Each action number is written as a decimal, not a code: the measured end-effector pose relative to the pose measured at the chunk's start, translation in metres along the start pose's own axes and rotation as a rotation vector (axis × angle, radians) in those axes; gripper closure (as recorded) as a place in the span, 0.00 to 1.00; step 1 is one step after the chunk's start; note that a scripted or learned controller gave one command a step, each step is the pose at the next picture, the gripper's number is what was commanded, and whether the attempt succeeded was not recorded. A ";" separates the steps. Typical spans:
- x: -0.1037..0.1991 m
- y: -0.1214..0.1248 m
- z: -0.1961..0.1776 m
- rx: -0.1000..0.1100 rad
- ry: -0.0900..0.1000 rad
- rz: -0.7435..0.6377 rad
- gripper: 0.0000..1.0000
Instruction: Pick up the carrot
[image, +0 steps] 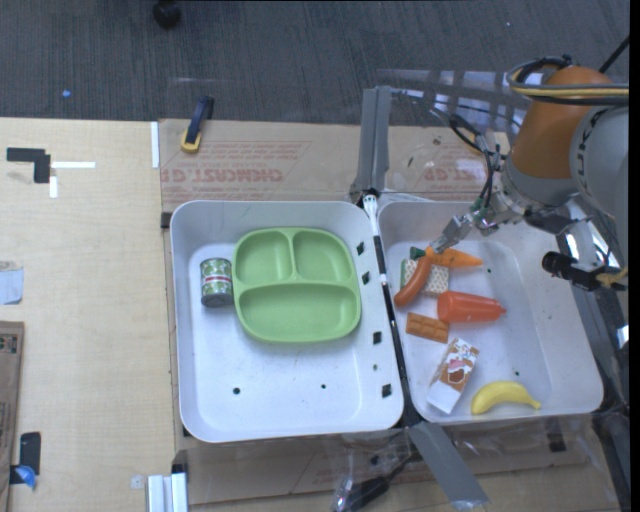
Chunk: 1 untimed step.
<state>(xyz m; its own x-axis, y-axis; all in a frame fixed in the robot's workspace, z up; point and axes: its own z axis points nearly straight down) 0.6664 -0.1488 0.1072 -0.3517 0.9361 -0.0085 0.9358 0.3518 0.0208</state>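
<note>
Pale wooden tabletop (80, 300) under everything, with brown cardboard sheet (270, 160) at the back. Two shallow white bins side by side: left white bin (200, 400) and right white bin (560, 330), touching along their inner walls. Grey arm with orange band (560, 130) reaching in from the right, bent over the right bin's far corner.

In the left bin, a light green divided plastic plate (297, 283) lying flat near the back, and just beside its left edge a small green-labelled tin can (215, 281) on its side.

In the right bin, an orange carrot (457, 259) lying near the back wall, its tip toward the right. Gripper (448, 238) slanted down to the carrot's left end; fingers too small and dark to tell apart or together. Red sausage (412, 282) angled just left of the carrot, touching a green-edged cracker-like piece (432, 279). Red-orange pepper-shaped toy (470, 307) in the middle. Small orange block (427, 327) beside it. White carton with red print (453, 374) toward the front. Yellow banana (503, 398) at the front right.
</note>
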 end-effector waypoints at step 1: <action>0.000 -0.006 -0.033 0.017 0.008 -0.214 0.00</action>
<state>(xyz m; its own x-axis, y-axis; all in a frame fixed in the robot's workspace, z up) 0.6597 -0.1505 0.1403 -0.5427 0.8399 -0.0031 0.8399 0.5427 0.0024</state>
